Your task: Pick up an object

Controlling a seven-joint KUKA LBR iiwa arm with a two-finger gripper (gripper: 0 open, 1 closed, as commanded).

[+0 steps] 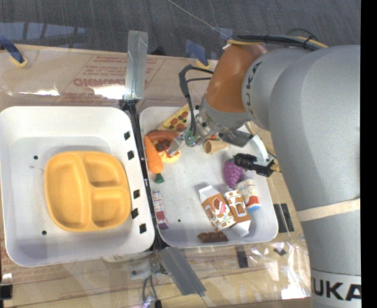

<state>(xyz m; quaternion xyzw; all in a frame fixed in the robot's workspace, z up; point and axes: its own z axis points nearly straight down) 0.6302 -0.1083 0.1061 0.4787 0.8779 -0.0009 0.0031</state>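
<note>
Claw [187,135] low in right bin [182,230], carrot [152,154] apparently just beside

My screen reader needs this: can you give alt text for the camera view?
The grey arm's pincer hangs over the top of the right bin, near a carrot, purple grapes and a small carton. The left bin holds a yellow divided tray.

Yellow tray [86,190]: smooth, semi-gloss plastic; white bins [22,133]: matt plastic; carton [226,209]: printed glossy paperboard; table [67,69]: brown cardboard under clear film.

Tray [86,190] in left bin [22,127]
</note>
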